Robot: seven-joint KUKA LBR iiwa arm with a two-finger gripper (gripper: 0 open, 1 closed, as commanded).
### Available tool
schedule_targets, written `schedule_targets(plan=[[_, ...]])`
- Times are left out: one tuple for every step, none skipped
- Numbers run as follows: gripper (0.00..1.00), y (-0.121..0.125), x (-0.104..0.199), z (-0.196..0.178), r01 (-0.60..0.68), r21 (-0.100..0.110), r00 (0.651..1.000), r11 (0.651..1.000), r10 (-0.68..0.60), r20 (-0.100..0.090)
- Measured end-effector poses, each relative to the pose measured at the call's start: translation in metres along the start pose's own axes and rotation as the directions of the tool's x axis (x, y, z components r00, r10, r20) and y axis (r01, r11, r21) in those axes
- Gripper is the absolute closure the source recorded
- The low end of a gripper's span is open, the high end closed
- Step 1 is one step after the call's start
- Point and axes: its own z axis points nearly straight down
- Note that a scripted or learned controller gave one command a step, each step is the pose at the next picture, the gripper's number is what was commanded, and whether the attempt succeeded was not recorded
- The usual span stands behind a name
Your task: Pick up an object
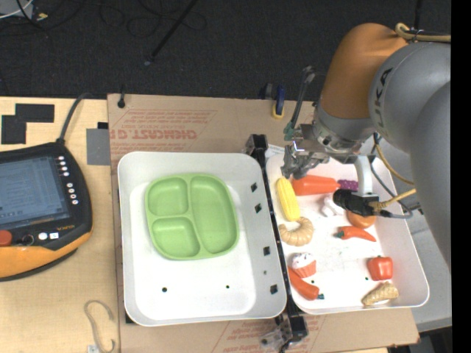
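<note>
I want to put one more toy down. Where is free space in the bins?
Left bin: bare floor below the green tray. Right bin: a small patch between croissant and red pepper. Crowded around corn and carrot.

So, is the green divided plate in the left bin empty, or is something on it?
Empty. The green plate lies flat in the left bin, and all three of its compartments show only bare green surface, with no toy food in them.

Upside-down red print on cardboard (158,127), illegible.
</note>
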Motion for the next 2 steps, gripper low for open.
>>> schedule_targets(plan=[[1.0, -0.018, -0.005, -0.01, -0.003, 0.002, 1.0, 1.0, 0.003, -0.001], [1.0, -0.011, 0.002, 0.0, -0.006, 0.002, 1.0, 1.0, 0.006, 0.0]])
